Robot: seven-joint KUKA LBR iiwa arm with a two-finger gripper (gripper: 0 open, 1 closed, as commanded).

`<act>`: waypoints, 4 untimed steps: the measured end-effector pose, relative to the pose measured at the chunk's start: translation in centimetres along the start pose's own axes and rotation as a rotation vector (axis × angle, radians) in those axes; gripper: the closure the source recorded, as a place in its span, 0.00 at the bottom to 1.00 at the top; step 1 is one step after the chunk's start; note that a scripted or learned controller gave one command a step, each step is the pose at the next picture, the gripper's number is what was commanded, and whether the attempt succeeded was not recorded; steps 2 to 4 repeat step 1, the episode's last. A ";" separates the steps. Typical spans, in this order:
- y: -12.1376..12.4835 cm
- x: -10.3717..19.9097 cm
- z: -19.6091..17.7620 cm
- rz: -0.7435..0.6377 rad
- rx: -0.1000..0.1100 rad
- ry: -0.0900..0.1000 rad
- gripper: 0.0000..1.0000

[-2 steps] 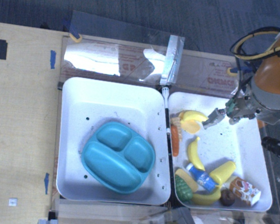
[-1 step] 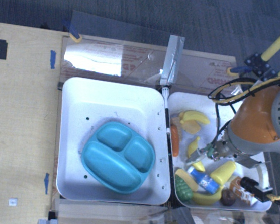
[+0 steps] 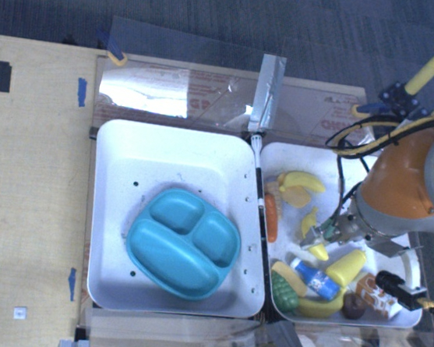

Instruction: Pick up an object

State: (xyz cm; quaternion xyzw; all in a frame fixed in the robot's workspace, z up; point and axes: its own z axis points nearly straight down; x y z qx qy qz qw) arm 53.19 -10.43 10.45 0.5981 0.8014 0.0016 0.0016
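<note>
The pincer [image 3: 321, 235] hangs just above a yellow toy [image 3: 318, 252] in the right bin [image 3: 336, 161].

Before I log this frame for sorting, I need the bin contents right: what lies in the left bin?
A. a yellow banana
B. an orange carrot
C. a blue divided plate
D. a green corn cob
C: the blue divided plate lies in the left bin, while the small toy foods are gathered in the right bin.

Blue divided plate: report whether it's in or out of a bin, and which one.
In. The blue divided plate lies flat on the floor of the left bin, inside its white walls.
</note>
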 end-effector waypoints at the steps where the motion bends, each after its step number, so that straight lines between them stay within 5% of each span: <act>1: 4.5 3.0 -9.8 0.178 -0.002 0.000 1.00; 4: 4.5 3.0 -9.8 0.178 -0.002 0.000 1.00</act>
